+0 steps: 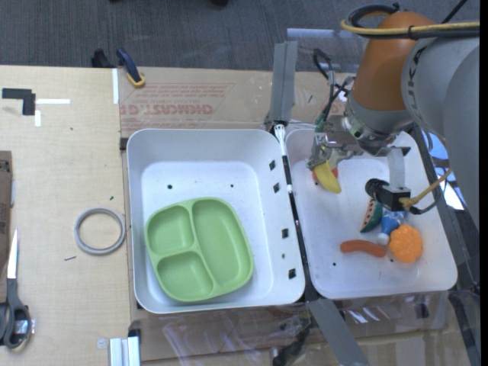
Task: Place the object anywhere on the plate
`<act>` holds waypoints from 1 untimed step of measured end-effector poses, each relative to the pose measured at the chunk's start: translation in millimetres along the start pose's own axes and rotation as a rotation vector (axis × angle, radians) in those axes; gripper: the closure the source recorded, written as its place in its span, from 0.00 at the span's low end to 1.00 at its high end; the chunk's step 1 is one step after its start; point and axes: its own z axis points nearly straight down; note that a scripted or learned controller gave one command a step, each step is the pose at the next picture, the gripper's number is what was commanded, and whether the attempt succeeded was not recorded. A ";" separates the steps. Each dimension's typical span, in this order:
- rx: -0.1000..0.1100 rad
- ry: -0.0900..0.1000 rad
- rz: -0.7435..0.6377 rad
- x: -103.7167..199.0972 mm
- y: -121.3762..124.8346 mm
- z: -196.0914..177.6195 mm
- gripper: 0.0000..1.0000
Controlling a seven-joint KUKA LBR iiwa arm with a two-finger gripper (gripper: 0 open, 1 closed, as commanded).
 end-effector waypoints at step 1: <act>0.000 0.001 0.003 56.7 -78.9 -77.9 1.00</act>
